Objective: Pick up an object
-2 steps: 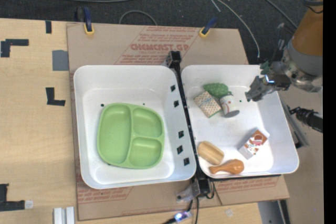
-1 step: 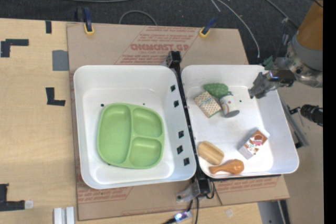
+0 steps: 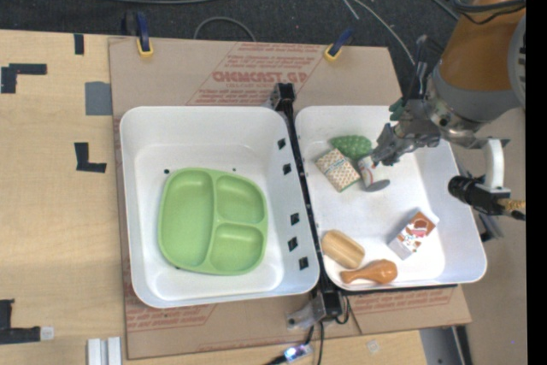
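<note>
- The claw point(image 3: 382, 151) hangs low over the right bin point(image 3: 457, 209), reaching in from the right; whether it is wide or narrow, I cannot tell.
- Just beside its tip lie a green leafy item point(image 3: 350, 144), a patterned packet point(image 3: 338, 170) and a small grey-and-red object point(image 3: 372, 177).
- Nearer the front: a small carton point(image 3: 414, 235), a bread roll point(image 3: 343, 249), an orange drumstick point(image 3: 372, 273).
- The left bin point(image 3: 137, 141) holds a green divided plate point(image 3: 213, 220).

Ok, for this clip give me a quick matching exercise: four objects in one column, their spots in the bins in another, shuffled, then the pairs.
Things:
1. green divided plate
2. small red-and-white carton
3. green crumpled item
4. tan wooden pear-shaped piece

Places:
A. right bin, near front edge
B. left bin
C. right bin, toward the back, beside the gripper
D. right bin, right side

Pairs: 1-B, 2-D, 3-C, 4-A
</note>
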